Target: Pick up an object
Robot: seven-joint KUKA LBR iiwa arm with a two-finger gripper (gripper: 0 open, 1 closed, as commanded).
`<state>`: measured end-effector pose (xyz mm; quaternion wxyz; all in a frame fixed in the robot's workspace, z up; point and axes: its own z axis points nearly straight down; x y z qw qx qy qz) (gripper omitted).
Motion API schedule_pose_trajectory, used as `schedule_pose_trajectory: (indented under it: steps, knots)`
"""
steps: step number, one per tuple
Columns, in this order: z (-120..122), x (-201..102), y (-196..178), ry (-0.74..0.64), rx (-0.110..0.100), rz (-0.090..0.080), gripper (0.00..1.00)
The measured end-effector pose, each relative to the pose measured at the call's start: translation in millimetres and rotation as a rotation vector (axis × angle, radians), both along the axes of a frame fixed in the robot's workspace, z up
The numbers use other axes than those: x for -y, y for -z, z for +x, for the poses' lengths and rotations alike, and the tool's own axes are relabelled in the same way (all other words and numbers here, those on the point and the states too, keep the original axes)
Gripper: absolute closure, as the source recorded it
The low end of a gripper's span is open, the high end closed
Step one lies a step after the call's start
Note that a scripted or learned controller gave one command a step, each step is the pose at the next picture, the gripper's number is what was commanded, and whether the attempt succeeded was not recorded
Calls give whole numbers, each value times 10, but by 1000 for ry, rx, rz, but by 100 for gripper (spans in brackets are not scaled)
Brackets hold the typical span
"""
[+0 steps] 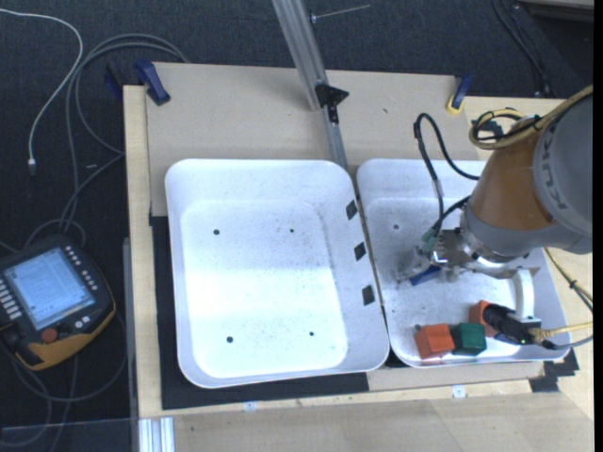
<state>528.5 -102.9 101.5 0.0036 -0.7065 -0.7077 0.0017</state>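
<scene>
My gripper (426,264) hangs low over the middle of the right bin (396,205), reaching in from the right under the grey and orange arm. A small blue thing (424,274) lies right at its tip, touching it or just under it; I cannot tell whether it is held. An orange block (433,341) and a green block (468,338) sit side by side at the bin's front edge, below and to the right of the gripper. A small orange-red piece (481,309) shows just behind the green block, partly hidden.
The left bin (188,196) stands beside the right one, with black clips along their shared wall. A metal pole (301,45) slants down to the back of the bins. Black cables loop over the right bin's back half.
</scene>
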Motion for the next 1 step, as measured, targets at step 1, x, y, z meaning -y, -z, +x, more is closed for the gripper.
schedule_pose_trajectory:
  steps: [1]
  knots:
    - [-38, 121, 23, 2, 3, -1, 0]
